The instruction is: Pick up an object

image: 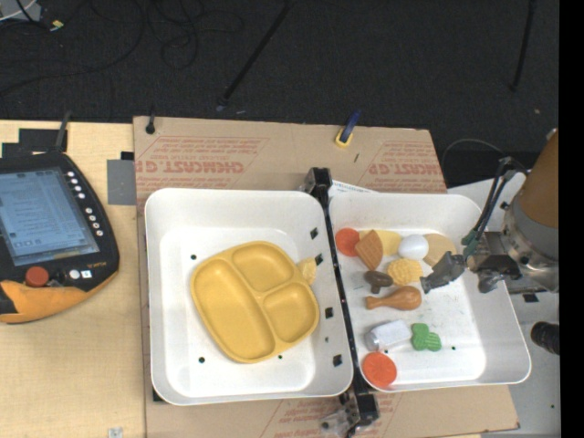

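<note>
We are reaching into the right bin (497, 359). The drumstick (395, 298) is lying just left of our tool (444, 271), long axis running left to right. Whether the tool is released or clenched, we cannot tell.

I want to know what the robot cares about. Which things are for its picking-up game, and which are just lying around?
For the game:
gripper
chicken leg
white egg
green toy
orange disc
right bin

Just lying around:
yellow tray
tablet
cardboard
</note>
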Controlling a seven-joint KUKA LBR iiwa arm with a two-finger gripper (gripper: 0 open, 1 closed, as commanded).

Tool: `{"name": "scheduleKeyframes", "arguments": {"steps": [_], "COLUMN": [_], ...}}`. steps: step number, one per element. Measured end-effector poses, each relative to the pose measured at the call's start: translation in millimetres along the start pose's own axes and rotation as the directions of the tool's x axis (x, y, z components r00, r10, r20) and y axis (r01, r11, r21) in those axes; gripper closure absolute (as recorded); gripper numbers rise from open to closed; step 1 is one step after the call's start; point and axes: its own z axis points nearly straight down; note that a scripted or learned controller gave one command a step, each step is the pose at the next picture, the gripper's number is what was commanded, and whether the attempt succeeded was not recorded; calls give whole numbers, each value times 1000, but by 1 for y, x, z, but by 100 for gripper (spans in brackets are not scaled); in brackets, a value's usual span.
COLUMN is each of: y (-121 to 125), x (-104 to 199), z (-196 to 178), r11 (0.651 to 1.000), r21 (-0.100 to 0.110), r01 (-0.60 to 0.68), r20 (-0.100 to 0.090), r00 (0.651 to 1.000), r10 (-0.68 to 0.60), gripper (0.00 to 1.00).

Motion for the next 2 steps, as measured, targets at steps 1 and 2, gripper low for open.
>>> {"name": "scheduleKeyframes", "arguments": {"steps": [1,2], "y": [1,-3], "x": [0,6], "z": [-4,42], "r11": [1000,1000], "r21": [-8,-4], "r01": [2,3], "r20": [1,0], "r00": [1000,1000], "r10": [-2,-3], "gripper": [0,0]}}
